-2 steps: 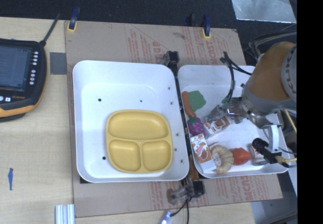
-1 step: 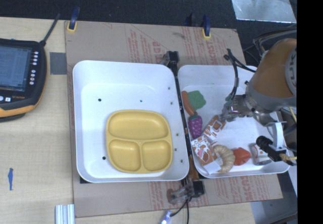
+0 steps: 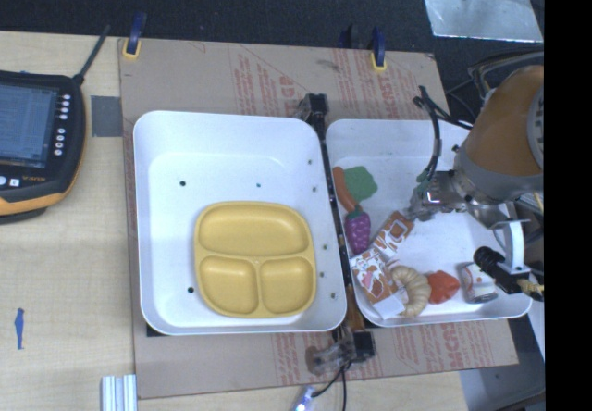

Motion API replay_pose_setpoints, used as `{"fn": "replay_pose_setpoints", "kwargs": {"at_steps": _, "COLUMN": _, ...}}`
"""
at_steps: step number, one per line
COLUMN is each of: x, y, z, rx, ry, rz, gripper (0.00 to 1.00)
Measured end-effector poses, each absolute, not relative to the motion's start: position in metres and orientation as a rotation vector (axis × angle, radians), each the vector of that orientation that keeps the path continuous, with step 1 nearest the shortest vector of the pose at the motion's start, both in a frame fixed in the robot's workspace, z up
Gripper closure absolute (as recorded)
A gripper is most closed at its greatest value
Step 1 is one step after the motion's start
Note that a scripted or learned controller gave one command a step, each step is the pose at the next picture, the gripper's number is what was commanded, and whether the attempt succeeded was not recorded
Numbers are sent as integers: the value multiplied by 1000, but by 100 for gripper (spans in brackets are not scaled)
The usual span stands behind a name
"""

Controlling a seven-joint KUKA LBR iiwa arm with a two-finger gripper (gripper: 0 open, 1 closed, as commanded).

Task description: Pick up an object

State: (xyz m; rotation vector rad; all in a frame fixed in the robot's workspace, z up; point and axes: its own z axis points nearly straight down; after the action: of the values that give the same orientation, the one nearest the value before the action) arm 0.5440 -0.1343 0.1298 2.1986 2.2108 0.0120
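On the tabletop [image 3: 83, 307], far left, sits a black and orange handheld control pad [image 3: 32, 141]. Two white bins lie side by side. The left bin [image 3: 157, 159] holds one yellow tray [image 3: 256, 258] with three compartments, one long above and two smaller below.

The right bin [image 3: 388, 136] holds the small toys. At its left edge lies one orange carrot [image 3: 343, 188], long axis running from upper left to lower right, just beside one green leafy piece [image 3: 362, 182]. Below them is one purple grape bunch [image 3: 358, 230], upright in the view. Next come two red-and-white printed packets: one [image 3: 394, 233] tilted up toward the right, the other [image 3: 373, 280] lower, near the bin's front wall. One tan croissant [image 3: 413, 289] curves beside the lower packet, touching one red piece [image 3: 443, 285]. One small can-like item [image 3: 479, 283] lies near the bin's right corner.

The pincer [image 3: 431, 197] hangs over the right bin's middle, above bare floor; whether its fingers are wide or narrow cannot be told.
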Motion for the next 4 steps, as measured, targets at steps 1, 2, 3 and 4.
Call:
{"fn": "replay_pose_setpoints", "kwargs": {"at_steps": 1, "x": 544, "y": -135, "z": 140, "rx": 2197, "ry": 2213, "rz": 10, "gripper": 100}}
{"fn": "replay_pose_setpoints", "kwargs": {"at_steps": 2, "x": 544, "y": -136, "z": 150, "rx": 2196, "ry": 2215, "rz": 8, "gripper": 100}}
{"fn": "replay_pose_setpoints", "kwargs": {"at_steps": 3, "x": 544, "y": -137, "z": 160, "rx": 2194, "ry": 2216, "rz": 8, "gripper": 100}}
{"fn": "replay_pose_setpoints", "kwargs": {"at_steps": 4, "x": 544, "y": -137, "z": 160, "rx": 2194, "ry": 2217, "rz": 7, "gripper": 0}}
